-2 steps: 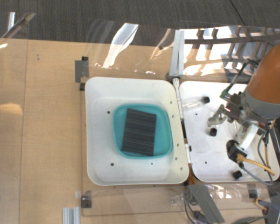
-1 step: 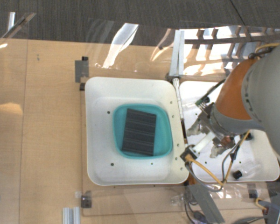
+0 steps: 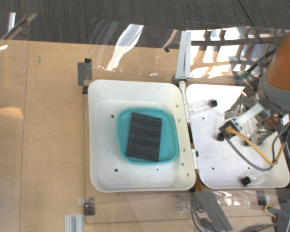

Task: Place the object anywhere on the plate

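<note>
No text, label or number can be read anywhere (bins and bench included).

Wooden bench [image 3: 38,129] with two white bins [image 3: 101,168]

Bright, sharp; sunlight glare streaks the bench [image 3: 38,129].

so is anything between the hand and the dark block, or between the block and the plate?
Block to plate: nothing, the dark ribbed block already lies flat on the teal plate in the left bin. The hand is over the right bin; the two bins' adjoining rims lie between it and the block.
</note>
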### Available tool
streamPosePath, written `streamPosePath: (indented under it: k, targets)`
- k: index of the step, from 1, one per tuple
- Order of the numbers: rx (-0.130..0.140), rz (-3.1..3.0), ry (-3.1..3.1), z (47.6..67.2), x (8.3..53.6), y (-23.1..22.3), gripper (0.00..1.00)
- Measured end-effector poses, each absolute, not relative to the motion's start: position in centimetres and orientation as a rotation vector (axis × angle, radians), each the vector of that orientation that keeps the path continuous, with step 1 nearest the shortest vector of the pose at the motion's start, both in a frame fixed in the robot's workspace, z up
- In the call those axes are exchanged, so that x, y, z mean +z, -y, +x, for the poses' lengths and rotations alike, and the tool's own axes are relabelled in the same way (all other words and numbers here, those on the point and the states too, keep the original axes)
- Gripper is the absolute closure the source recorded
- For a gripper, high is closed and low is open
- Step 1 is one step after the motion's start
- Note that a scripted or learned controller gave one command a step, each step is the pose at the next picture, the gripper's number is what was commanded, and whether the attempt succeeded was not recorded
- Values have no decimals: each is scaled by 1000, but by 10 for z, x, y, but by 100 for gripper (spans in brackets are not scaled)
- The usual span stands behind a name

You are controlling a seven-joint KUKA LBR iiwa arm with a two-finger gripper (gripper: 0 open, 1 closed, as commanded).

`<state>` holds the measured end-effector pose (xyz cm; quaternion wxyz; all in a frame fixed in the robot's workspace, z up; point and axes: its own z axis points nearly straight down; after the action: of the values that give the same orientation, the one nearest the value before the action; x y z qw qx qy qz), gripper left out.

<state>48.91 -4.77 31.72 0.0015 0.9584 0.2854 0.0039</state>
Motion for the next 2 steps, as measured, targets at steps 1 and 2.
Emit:
streamPosePath:
  k: [1, 2]
  targets:
    - [22, 3086, -556, 512, 429, 50, 0]
    - [21, 3120, -321, 489, 436, 61, 0]
